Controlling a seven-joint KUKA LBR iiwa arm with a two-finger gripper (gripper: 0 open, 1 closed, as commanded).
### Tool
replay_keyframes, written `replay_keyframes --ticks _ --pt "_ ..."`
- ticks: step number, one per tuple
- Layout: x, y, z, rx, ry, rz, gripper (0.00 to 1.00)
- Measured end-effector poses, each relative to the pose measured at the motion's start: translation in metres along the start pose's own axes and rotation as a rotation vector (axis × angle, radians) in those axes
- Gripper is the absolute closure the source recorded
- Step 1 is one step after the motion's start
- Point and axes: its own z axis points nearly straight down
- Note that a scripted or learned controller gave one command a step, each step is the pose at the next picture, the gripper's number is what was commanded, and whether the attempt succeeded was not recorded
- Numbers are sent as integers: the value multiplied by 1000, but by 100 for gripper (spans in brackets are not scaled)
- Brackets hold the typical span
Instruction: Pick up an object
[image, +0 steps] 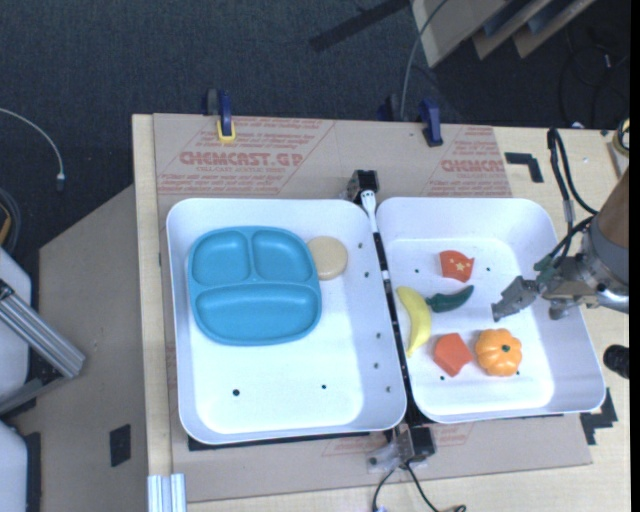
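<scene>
From the overhead camera view I see my gripper (512, 300) hanging inside the right white bin (530, 400), near its right wall, and whether it is released or clenched I cannot tell from this slant; nothing shows in its grasp. The nearest candidate is the small orange plastic pumpkin (498, 352), lying just below the gripper toward the bin's front edge, so I judge the coming move to be a short shift that way and then a descent. The red block (451, 353) sits just left of the pumpkin, close enough to crowd a grasp.
</scene>
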Motion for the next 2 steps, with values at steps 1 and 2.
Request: replay_keyframes --ticks 1,2 --pt "0 2 -5 -11 -2 -3 0" --pt "0 0 38 -4 1 -3 0"
